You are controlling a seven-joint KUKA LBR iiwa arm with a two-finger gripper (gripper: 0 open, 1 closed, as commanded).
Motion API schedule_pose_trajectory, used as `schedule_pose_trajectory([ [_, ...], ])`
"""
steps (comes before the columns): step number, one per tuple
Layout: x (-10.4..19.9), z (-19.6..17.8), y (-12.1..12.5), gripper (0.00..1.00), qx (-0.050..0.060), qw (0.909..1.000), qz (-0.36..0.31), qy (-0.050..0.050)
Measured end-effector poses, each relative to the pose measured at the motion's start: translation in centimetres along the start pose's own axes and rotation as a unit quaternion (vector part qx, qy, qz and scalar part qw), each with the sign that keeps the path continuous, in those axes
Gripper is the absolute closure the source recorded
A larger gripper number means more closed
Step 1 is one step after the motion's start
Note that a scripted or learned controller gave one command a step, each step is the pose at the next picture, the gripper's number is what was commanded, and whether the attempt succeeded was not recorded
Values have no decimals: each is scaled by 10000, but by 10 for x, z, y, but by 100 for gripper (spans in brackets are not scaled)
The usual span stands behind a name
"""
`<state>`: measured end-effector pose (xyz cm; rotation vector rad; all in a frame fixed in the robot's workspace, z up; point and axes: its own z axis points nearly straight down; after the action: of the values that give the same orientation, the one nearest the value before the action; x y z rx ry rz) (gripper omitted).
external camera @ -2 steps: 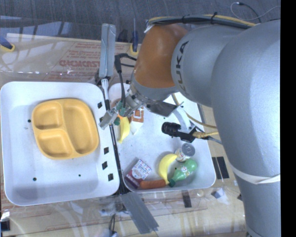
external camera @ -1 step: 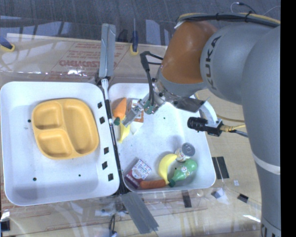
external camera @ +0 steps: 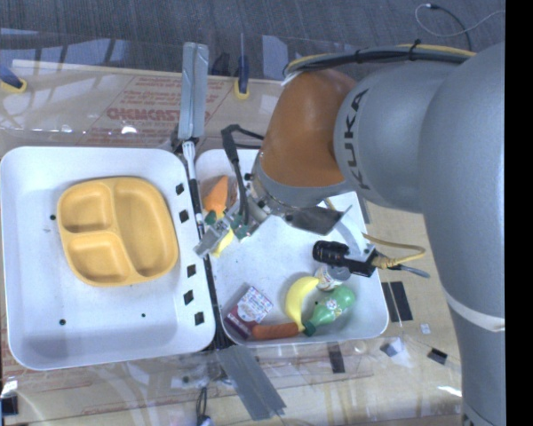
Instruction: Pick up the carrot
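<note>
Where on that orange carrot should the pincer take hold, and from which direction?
Probably across the carrot's upper middle, coming from above. It lies lengthwise tight against the right bin's left wall, so there is little room for a sideways approach. The pincer sits at its lower end, hiding that part.

I'm looking at two white bins (external camera: 18, 327), the left one carrying a mustard-yellow divided plate (external camera: 115, 229). In the right bin the carrot (external camera: 216, 193) shows orange. There's a bright yellow lemon-like fruit (external camera: 300, 296) against a green toy (external camera: 331, 307), a reddish-brown sausage (external camera: 274, 330), and a small packet (external camera: 253, 304), red and white as far as I can tell. The arm (external camera: 426, 122) is grey with an orange band (external camera: 306, 131).
</note>
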<state>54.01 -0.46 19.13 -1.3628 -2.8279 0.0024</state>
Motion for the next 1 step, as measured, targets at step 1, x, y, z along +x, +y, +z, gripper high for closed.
schedule_pose_trajectory([
  [1,-63,-1,-16,0,-6,9997,264,-9],
])
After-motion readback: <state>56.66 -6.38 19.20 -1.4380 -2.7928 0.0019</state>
